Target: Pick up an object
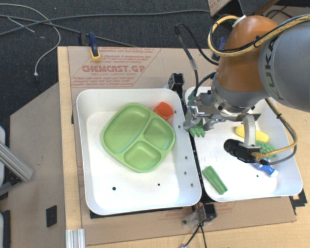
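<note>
Pincer (197, 124) low at right bin (284, 185) left edge, small green object (198, 132) between fingers; green plate (139, 137) in left bin (93, 190).

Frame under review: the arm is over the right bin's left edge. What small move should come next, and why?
Probably a short lift straight up. The pincer sits low at the right bin's left edge with a small green thing at its tips; whether it is gripped is unclear. Raising it would show that, and clear the wall between the bins.
</note>
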Controlling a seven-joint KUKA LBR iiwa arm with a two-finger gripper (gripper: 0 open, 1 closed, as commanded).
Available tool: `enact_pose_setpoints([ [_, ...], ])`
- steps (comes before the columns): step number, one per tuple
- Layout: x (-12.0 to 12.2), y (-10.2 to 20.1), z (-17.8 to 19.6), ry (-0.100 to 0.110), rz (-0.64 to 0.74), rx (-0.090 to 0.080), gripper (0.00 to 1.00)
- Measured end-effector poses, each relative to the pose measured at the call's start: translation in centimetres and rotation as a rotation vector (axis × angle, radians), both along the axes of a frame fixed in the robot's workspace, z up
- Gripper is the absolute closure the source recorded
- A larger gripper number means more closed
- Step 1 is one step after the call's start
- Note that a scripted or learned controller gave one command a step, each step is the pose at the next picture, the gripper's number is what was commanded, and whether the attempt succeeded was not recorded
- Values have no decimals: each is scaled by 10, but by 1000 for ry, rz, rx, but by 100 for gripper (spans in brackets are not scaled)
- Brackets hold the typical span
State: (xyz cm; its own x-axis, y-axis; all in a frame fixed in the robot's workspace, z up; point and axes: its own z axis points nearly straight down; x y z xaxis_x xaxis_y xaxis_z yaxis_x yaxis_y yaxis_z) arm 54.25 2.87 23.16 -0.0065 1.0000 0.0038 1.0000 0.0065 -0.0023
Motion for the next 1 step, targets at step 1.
enact_pose_setpoints([
  [1, -8, 49, 7, -3, 0, -1, 100],
])
